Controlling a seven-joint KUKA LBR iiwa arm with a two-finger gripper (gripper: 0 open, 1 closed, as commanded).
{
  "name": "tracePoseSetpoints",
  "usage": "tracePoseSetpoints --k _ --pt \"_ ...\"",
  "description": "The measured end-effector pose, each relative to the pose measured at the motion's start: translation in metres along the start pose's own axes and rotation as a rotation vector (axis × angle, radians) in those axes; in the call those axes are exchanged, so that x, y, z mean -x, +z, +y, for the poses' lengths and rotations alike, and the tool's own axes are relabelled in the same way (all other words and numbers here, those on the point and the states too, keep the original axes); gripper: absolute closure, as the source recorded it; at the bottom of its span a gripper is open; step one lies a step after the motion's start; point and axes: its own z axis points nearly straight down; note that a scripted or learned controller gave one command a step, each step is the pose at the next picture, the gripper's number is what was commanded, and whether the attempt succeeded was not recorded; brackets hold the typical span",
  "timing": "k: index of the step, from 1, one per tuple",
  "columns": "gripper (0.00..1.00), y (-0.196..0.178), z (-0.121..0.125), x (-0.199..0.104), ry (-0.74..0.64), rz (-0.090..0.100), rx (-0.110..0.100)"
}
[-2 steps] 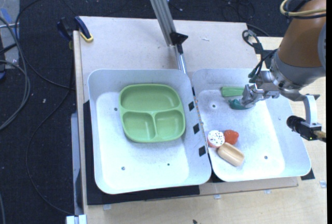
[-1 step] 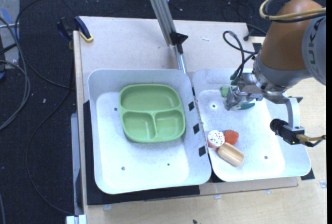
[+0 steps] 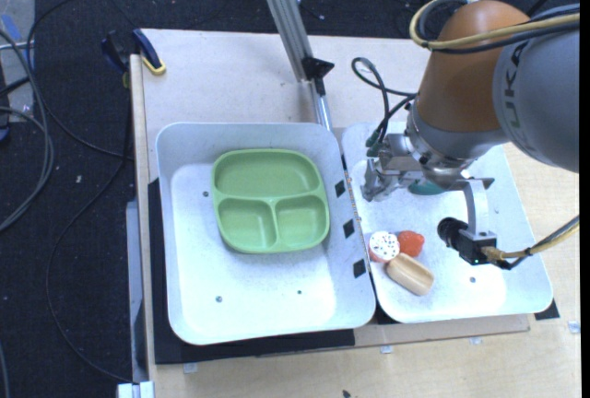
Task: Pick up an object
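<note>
On a pale wooden bench (image 3: 230,64) seen from above sit two shallow white plastic bins, side by side. The left white bin (image 3: 184,295) holds a light green plastic plate with three compartments (image 3: 272,200), lying flat near the bin's middle, so its hollows face up.

All other places here are given from that green plate. To its right, across the shared rims, is the right white bin (image 3: 516,286). In it, to the right of the plate's lower right corner, three small things lie clustered: a white round piece with dark dots (image 3: 383,245), a red-orange piece (image 3: 411,243) touching it on its far side from the plate, and a tan, bread-coloured roll shape (image 3: 410,275) just below both. A teal object (image 3: 426,189) lies further right and higher, half hidden under the arm.

The grey robot arm with its orange band (image 3: 479,64) reaches in from the right. Its metal two-finger gripper (image 3: 376,188) hangs just right of the plate's upper right edge, above the cluster. Whether it is wide or narrow cannot be told, and nothing is seen held in it. It seems poised over this bin because the pickable things are gathered there; nothing looks lifted yet.
</note>
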Motion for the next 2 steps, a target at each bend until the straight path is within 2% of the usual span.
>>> tracePoseSetpoints --k 2 --pt "1.00 0.017 -0.022 -0.091 0.001 -0.001 -0.002"
